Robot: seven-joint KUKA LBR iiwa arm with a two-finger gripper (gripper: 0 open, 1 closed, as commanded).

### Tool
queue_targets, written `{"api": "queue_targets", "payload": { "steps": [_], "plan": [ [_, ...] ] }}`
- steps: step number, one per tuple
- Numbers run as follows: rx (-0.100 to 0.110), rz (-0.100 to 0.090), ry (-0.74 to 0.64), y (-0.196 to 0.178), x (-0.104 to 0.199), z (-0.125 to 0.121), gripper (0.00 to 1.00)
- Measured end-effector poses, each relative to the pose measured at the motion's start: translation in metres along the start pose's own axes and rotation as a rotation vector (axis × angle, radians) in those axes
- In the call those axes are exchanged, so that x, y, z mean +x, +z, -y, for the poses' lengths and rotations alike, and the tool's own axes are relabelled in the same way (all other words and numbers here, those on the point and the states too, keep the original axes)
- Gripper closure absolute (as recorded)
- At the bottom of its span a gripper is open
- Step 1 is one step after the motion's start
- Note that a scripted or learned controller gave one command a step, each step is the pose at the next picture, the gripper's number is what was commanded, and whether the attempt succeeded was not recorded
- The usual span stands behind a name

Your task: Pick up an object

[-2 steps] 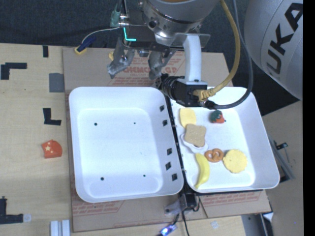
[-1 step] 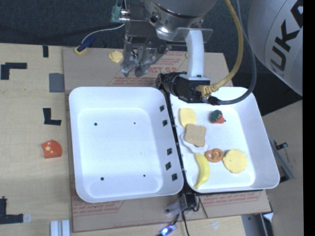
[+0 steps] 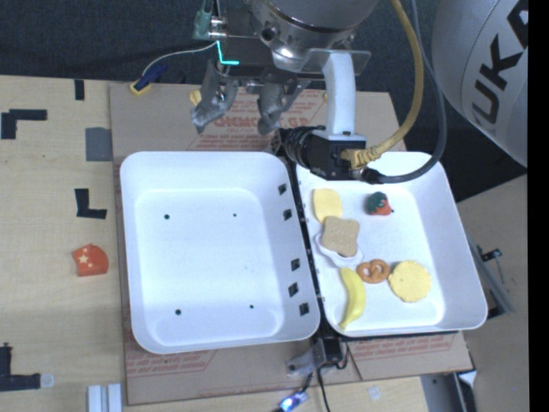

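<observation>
Gripper point(image 3: 238, 110) top centre of frame, fingers spread, nothing held, above bins. Looks like pre-grasp step. Next: swing down-right to toast point(image 3: 340, 235) in right bin point(image 3: 455, 230), drop, close.

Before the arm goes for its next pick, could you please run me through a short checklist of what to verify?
1. Gripper carries nothing: ok, nothing between its open fingers.
2. Gripper over the targets: not ok, it hangs beyond the left bin's far rim.
3. Targets in the right bin: ok, including banana, pretzel, toast.
4. Targets well apart: not ok, they crowd together.
5. Orange piece inside a bin: not ok, on the bench.
</observation>
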State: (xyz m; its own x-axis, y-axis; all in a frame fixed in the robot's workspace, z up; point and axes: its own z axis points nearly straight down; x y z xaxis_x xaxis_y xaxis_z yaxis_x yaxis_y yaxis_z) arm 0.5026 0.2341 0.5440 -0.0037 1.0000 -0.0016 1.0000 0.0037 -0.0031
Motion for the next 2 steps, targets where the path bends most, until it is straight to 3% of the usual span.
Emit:
{"api": "queue_targets", "payload": {
  "steps": [1, 2],
  "plan": [
    [0.001, 0.001, -0.002, -0.0098, 0.0006, -0.0001, 1.00],
    [0.001, 0.001, -0.001, -0.0095, 0.0005, -0.0001, 0.00]
  ]
}}
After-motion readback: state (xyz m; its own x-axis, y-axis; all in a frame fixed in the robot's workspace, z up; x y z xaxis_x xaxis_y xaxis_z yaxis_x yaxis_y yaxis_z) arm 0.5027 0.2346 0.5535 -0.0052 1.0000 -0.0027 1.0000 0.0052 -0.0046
